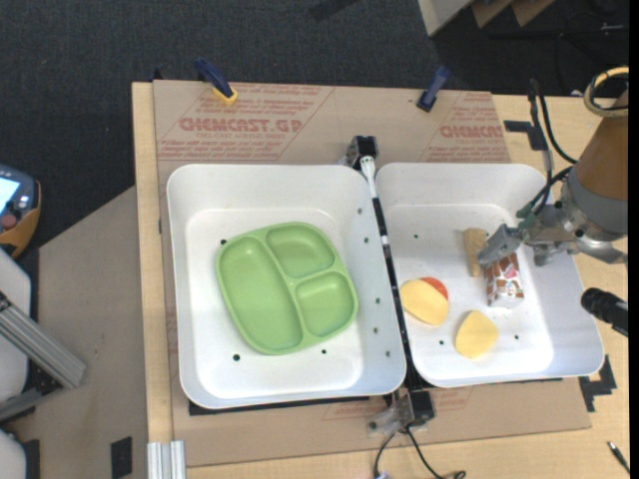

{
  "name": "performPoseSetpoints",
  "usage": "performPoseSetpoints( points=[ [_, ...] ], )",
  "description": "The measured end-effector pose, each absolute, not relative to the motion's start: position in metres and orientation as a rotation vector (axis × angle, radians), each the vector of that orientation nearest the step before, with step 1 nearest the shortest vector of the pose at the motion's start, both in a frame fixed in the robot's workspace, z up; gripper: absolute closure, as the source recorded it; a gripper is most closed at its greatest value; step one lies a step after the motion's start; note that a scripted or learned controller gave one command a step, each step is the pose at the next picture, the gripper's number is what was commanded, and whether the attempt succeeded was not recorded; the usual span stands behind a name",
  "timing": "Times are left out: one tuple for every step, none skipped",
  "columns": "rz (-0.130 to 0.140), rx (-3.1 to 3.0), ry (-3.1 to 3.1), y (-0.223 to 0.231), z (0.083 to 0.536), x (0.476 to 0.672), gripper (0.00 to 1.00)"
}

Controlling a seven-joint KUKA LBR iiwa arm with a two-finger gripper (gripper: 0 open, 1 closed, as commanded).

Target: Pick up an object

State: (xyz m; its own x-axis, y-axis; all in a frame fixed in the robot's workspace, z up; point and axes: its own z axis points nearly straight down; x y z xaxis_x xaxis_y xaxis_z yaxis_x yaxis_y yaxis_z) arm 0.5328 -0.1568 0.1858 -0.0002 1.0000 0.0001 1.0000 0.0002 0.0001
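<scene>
Two shallow white plastic bins sit side by side on the cardboard-covered surface [300, 108]. The left bin [190, 267] holds a single thing — a light green three-compartment plastic plate [287, 287], lying flat near the middle. The right bin [439, 183] holds four things: a round yellow-and-red toy fruit [424, 300] near its left wall, a yellow lemon-shaped piece [476, 335] just beside it toward the front, a small tan block [473, 248] further back, and a red-and-white printed packet [505, 281]. The claw [499, 247] hangs over the packet and block — whether it is open or closed I cannot tell.
</scene>
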Motion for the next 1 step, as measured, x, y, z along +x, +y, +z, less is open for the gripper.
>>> performPoseSetpoints(
  points=[
    [-0.007,-2.227,-2.227,-0.1569,0.1013,0.5747,0.00]
  ],
)
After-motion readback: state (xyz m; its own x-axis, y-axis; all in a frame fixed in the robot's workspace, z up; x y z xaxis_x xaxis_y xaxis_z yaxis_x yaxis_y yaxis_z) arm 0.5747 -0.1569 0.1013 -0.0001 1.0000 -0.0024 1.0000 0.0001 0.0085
